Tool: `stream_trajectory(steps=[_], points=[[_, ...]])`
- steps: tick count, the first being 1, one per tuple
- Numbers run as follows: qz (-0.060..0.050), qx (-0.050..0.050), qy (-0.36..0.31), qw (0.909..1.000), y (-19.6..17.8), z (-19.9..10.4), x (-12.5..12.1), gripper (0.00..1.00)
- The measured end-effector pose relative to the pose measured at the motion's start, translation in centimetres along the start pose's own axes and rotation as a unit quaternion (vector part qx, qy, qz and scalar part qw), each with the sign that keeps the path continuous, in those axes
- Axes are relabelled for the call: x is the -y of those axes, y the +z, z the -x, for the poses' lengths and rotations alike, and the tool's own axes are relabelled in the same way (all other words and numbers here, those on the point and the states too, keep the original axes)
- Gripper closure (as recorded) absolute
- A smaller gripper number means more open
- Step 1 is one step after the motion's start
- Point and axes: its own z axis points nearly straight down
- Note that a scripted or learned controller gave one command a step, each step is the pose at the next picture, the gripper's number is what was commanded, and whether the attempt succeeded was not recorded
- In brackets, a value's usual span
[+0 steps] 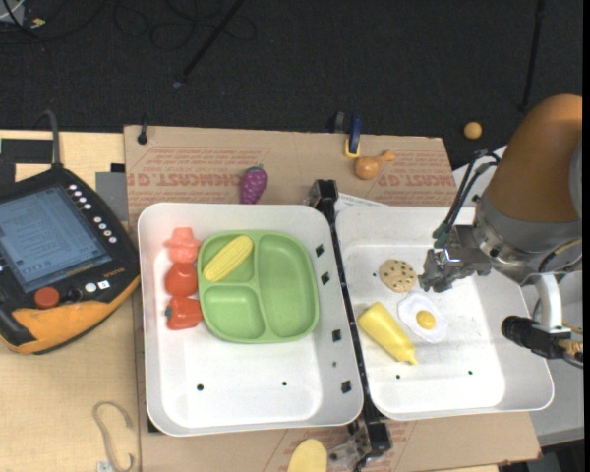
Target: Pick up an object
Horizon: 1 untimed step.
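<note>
In the right bin (492, 386), the tool (439, 271) hangs just at twelve o'clock of the fried egg (423, 318) — whether its tips are apart I cannot tell — cookie (398, 275) at its nine o'clock.

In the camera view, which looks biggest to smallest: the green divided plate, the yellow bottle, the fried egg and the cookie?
1. Green divided plate, plainly the largest.
2. Yellow bottle.
3. Fried egg, slightly smaller than the bottle.
4. Cookie, smallest, though close to the egg, so that last pair is unsure.
</note>
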Motion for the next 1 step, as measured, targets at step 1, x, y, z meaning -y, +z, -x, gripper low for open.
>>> stream_trajectory(steps=[1], points=[[-0.001,0.0,-0.002,1.0,1.04,-3.68,3.5,1.0]])
